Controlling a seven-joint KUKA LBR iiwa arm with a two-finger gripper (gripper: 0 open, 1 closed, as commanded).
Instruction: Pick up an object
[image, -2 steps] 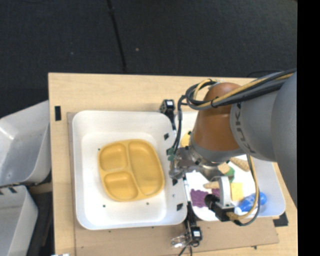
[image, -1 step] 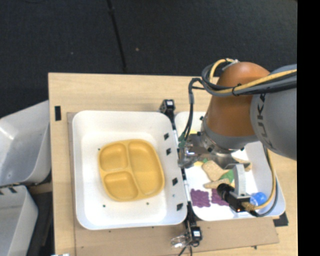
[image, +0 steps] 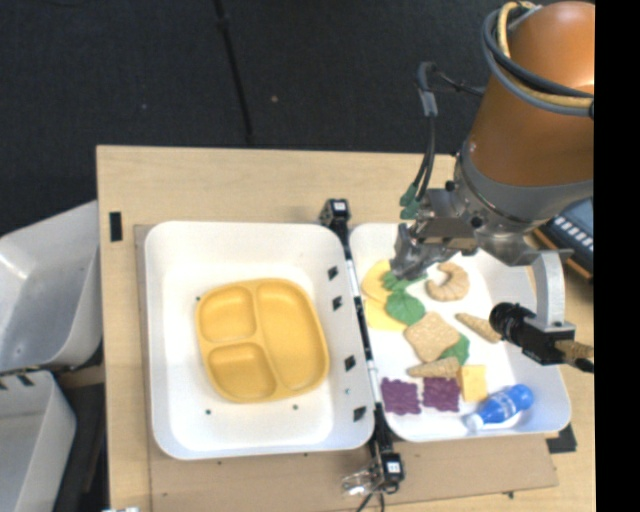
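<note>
While the gripper hangs low at the right bin's ten o'clock corner, its jaw state cannot be told. A yellow divided tray sits mid-left bin.

Grey arm reaching from right, orange band above wrist, angled downward

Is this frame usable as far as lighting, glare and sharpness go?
Camera view: lighting is even, with the white bins bright but not blown out; shadows are soft. There is a mild sheen on the yellow tray and the arm's orange band. The image is slightly soft overall; small items such as the purple pieces lack fine detail, and the tool is dark and hard to read.
</note>
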